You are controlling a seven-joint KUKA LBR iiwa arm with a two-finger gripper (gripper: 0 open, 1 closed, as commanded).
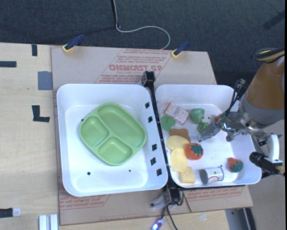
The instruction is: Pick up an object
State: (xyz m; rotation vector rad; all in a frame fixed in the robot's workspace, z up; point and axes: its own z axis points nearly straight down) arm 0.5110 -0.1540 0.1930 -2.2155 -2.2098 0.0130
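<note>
Since it looks light, rigid and smooth, the tomato [194, 151] is being judged best gripped across its middle; whether the gripper [211, 130] is closed cannot be told.

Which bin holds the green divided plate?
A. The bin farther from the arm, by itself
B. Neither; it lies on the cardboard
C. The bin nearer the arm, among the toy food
A: the green divided plate lies alone in the left bin, while the toy food sits in the right bin where the arm reaches in.
</note>
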